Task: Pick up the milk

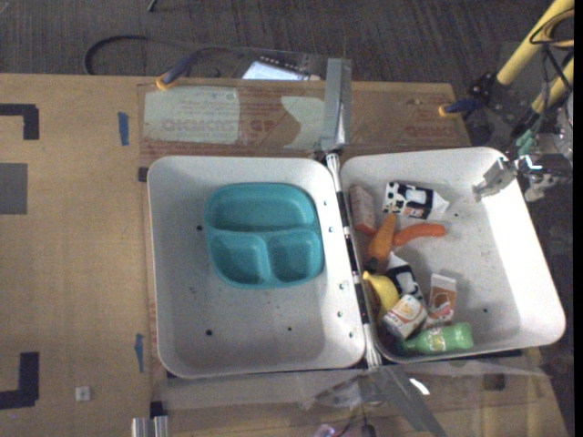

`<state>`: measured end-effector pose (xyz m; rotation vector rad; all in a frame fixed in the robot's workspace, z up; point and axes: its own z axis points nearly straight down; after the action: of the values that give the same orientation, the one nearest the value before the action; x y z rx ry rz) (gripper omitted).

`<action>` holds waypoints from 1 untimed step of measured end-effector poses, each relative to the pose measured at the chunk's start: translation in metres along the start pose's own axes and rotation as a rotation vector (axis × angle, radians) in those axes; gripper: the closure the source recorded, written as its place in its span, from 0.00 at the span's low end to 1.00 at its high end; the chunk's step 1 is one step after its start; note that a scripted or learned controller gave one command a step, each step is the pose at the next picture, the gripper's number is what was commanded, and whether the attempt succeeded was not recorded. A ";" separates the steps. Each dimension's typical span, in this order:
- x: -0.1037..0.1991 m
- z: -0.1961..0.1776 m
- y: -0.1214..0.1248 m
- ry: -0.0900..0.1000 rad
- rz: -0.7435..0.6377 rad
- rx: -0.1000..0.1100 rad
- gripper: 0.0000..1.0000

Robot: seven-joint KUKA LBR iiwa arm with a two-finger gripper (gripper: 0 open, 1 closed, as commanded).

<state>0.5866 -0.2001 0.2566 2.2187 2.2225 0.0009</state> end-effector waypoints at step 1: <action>0.053 0.126 -0.028 0.001 -0.313 -0.001 0.00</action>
<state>0.5583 -0.1473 0.1306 1.8458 2.5407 0.0018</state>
